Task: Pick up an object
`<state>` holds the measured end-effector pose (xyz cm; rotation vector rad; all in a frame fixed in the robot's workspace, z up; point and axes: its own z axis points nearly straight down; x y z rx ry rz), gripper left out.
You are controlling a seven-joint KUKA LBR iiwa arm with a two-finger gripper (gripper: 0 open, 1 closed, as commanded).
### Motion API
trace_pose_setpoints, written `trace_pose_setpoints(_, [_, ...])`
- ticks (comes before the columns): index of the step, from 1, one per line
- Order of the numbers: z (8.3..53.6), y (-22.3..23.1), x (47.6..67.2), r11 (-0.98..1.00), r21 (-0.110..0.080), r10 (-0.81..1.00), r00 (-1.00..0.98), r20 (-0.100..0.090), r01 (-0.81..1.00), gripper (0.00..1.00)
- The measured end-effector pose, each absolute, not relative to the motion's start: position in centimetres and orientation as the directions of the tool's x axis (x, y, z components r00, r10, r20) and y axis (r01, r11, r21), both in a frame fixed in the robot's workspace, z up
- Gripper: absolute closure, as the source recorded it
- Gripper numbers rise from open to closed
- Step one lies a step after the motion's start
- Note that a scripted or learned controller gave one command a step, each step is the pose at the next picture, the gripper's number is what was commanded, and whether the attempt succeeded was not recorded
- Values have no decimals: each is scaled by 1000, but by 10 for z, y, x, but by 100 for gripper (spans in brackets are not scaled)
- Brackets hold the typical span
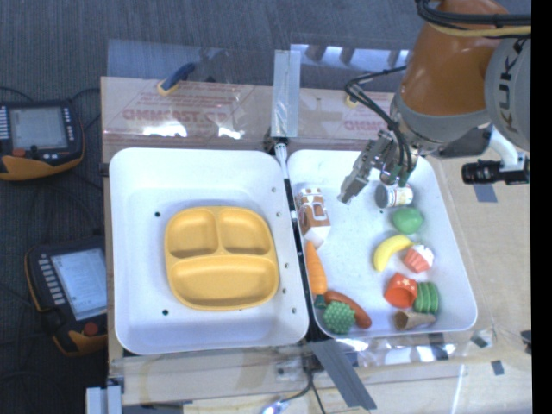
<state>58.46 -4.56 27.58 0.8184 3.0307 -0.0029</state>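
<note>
Where the arm [466, 59] bends, white "KU" lettering [511, 89].

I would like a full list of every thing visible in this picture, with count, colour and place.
bins: 2, white, side by side on the bench
divided plate: 1, yellow, left bin
banana: 1, yellow, right bin, middle
carrot: 1, orange, right bin, left edge
broccoli: 1, green, right bin, front
small can: 1, white, right bin, back
handheld pendants: 2, orange-edged, left of the bench
arm: 1, grey and orange, upper right
claw: 1, dark, over the right bin's back
</note>
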Motion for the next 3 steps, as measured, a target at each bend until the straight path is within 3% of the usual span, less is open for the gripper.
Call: trace_pose_setpoints(3, [304,-46,587,865,-4,502,-865,-13,502,100])
